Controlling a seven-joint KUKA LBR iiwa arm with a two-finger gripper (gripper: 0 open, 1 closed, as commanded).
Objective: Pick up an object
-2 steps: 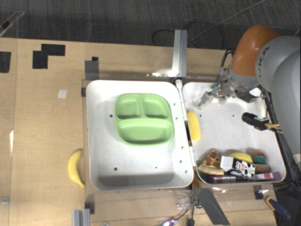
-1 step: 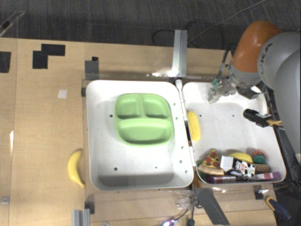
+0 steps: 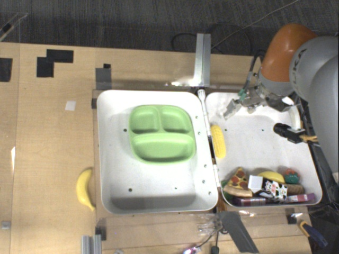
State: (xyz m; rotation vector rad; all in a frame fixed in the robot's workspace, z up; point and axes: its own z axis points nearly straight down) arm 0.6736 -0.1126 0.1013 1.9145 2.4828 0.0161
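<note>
Wooden bench top (image 3: 47, 142) with dark carpet behind it, and two shallow white bins sitting side by side on it. Left bin (image 3: 114, 194) has a green divided plate (image 3: 161, 133) lying flat in the middle, and a banana (image 3: 85, 188) is lying outside that bin on the wood, just off its left wall. Right bin (image 3: 265, 136) has a corn cob (image 3: 218, 141) right up against its left wall, plus a heap of small stuff along the near edge: a pizza slice toy (image 3: 236, 181), a second banana (image 3: 270, 177), some small boxes and a purple bar (image 3: 275, 199), all jumbled and touching. Arm comes in from the right, orange band (image 3: 284, 46) up top, and the gripper (image 3: 233, 109) hangs over the far-left part of the right bin with nothing in it, honestly can't tell if the fingers are apart or together from this angle
</note>
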